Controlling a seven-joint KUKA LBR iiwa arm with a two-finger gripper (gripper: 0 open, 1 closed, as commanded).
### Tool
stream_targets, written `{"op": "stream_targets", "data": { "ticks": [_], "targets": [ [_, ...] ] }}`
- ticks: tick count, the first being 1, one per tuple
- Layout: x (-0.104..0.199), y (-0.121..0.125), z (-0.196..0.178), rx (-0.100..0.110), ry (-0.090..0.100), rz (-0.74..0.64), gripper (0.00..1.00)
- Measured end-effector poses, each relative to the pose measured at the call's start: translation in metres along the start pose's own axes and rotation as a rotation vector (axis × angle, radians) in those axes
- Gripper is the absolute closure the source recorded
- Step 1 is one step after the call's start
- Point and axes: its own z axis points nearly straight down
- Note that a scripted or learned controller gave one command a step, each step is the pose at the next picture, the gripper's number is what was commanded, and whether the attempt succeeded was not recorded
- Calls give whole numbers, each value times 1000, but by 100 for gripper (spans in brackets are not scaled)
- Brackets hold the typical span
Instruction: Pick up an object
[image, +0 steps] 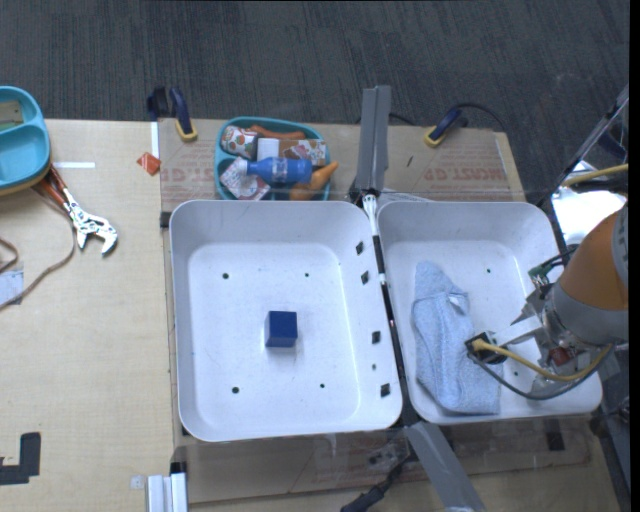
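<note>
A small blue cube (282, 329) sits near the middle of the left bin (190, 300). A pale blue-grey cloth (445, 335) lies crumpled along the left half of the right bin (470, 225). My gripper (548, 348) hangs low over the right bin's front right part, just to the right of the cloth. The arm's orange band (600, 265) is above it at the view's right edge. I see nothing held in the gripper.
Behind the left bin stands a teal bowl (272, 160) with several small items. A wrench (88, 228) and a blue tray (20, 135) lie on the wooden bench at the far left. Clamps (180, 115) sit at the back edge.
</note>
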Motion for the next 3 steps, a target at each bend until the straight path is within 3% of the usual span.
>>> {"op": "stream_targets", "data": {
  "ticks": [1, 3],
  "targets": [
    [-9, 39, -91, -2, 0, 36, 0],
    [-13, 53, -114, -1, -1, 35, 0]
  ]
}}
